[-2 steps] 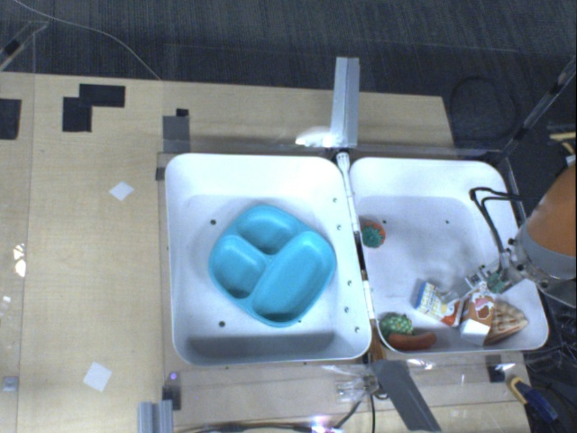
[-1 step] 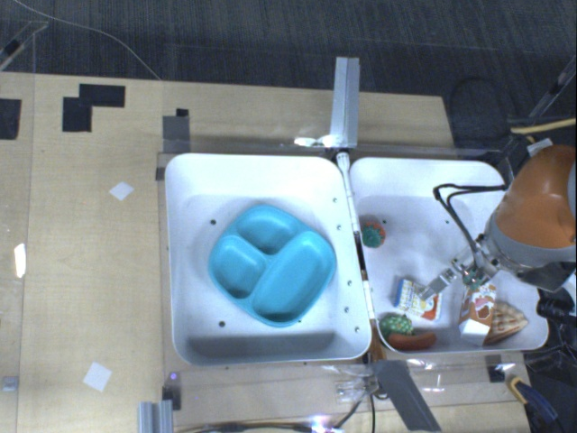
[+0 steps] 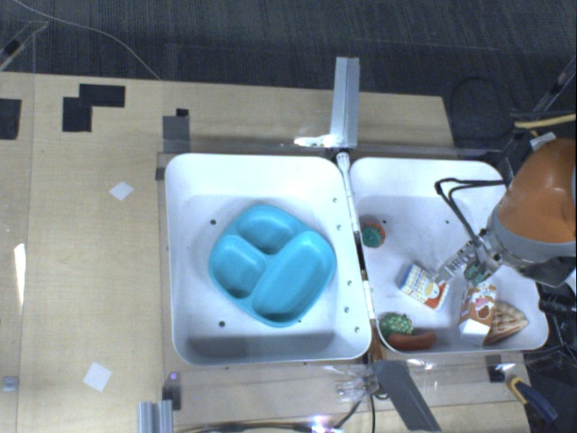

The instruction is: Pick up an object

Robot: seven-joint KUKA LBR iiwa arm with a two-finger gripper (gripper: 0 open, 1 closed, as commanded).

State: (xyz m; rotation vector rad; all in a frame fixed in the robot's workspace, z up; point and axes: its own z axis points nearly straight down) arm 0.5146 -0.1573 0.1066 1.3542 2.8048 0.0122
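A: The end effector (image 3: 460, 265) hangs low in the right bin (image 3: 424, 192); I cannot tell how it is set, and nothing shows in its hold.

B: What lies closest?

A: The small juice carton (image 3: 423, 286), just to its left and slightly nearer the camera, long axis slanting. A second printed carton (image 3: 479, 307) sits just below the end effector, against a pizza slice toy (image 3: 507, 323).

B: Then a short move left and down should reach it, I'd judge.

A: The blue divided plate (image 3: 271, 264) is in the left bin (image 3: 194, 242).
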